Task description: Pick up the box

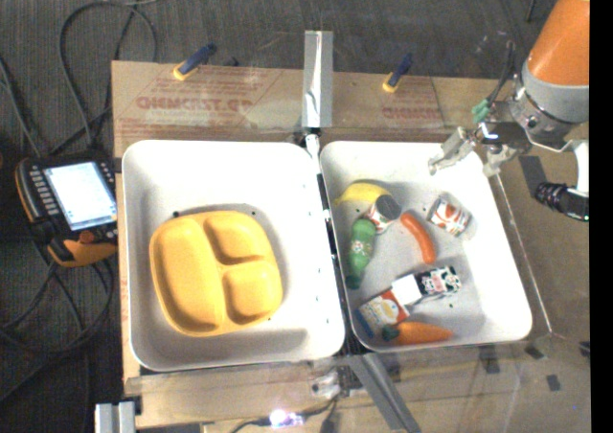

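A small white box with a black cow print (430, 284) lies on its side in the lower middle of the right bin (508, 268). Beside it, lower left, lies a second small carton with orange and red print (382, 310). My gripper (468, 159) hangs over the bin's far right corner, well above and behind both boxes. Its fingers (443, 157) are spread open with nothing between them.
The right bin also holds a yellow banana-like piece (360, 194), a green bottle (359, 246), a small can (448, 216), another can (382, 213), an orange carrot (419, 238) and a second carrot (421, 332). A yellow divided tray (218, 271) fills the left bin (144, 172).
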Robot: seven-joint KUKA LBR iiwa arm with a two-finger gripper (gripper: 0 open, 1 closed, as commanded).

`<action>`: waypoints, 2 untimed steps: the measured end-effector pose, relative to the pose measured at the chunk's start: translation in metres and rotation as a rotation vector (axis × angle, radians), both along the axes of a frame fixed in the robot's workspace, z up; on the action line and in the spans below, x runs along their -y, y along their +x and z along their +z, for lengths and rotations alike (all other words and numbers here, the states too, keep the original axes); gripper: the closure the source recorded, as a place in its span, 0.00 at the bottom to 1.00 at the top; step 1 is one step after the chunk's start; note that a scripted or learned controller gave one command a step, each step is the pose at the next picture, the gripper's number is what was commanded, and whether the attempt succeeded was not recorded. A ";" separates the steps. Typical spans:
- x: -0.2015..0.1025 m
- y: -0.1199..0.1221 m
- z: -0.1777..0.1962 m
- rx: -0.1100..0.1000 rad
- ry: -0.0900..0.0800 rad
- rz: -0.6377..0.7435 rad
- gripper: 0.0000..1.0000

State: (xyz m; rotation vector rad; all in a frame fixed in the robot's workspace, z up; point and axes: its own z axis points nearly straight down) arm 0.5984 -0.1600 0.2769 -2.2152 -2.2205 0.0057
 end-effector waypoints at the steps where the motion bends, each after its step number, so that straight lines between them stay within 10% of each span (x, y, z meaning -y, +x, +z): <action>1: -0.052 -0.012 -0.147 0.008 0.000 -0.012 0.00; 2: -0.055 0.047 -0.173 -0.001 -0.003 -0.172 0.00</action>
